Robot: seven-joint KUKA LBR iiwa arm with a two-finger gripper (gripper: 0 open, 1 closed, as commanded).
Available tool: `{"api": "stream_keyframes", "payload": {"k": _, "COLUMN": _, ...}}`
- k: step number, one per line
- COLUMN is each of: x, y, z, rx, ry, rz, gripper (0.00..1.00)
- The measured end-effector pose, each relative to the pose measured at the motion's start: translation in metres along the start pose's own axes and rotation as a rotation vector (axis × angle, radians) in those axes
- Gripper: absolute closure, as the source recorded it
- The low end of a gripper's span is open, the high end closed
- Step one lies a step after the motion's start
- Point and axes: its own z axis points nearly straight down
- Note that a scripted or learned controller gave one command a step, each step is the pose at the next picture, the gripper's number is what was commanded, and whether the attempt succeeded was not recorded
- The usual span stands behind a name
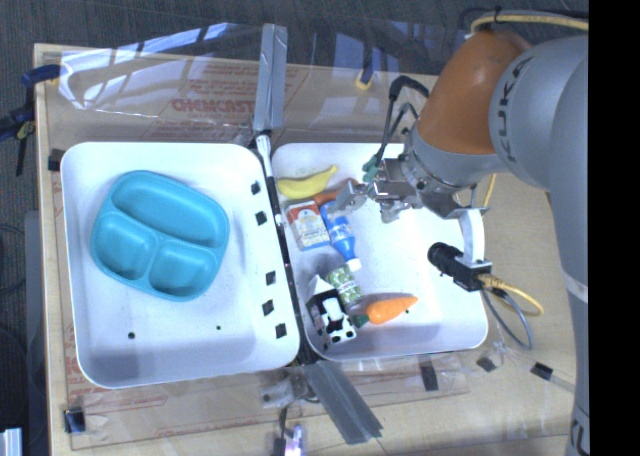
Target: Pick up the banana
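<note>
The yellow banana (305,182) lies curved at the far left corner of the right bin (455,329), close to the divider between the bins. My gripper (365,194) hangs over the right bin's far middle, just right of the banana's tip and above a blue bottle (342,236). Nothing of the banana shows at the gripper. The grey wrist with its orange band (470,84) hides the bin's far right corner.
The right bin also holds a red and white packet (308,226), a green bottle (347,289), a carrot (390,308) and a black and white object (335,322). A blue divided plate (160,234) lies in the left bin (100,344).
</note>
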Motion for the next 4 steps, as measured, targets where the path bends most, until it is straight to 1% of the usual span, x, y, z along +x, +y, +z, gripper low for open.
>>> {"api": "stream_keyframes", "payload": {"k": 1, "x": 0.018, "y": 0.064, "z": 0.054, "rx": -0.003, "ry": -0.002, "rz": -0.134, "gripper": 0.00}}
{"api": "stream_keyframes", "payload": {"k": 2, "x": 0.015, "y": 0.099, "z": 0.125, "rx": -0.007, "ry": -0.019, "rz": -0.050, "gripper": 0.00}}
{"api": "stream_keyframes", "payload": {"k": 3, "x": 0.020, "y": 0.099, "z": 0.119, "rx": -0.002, "ry": -0.011, "rz": -0.058, "gripper": 1.00}}
{"api": "stream_keyframes", "payload": {"k": 4, "x": 0.080, "y": 0.100, "z": 0.027, "rx": -0.005, "ry": -0.003, "rz": -0.267, "gripper": 1.00}}
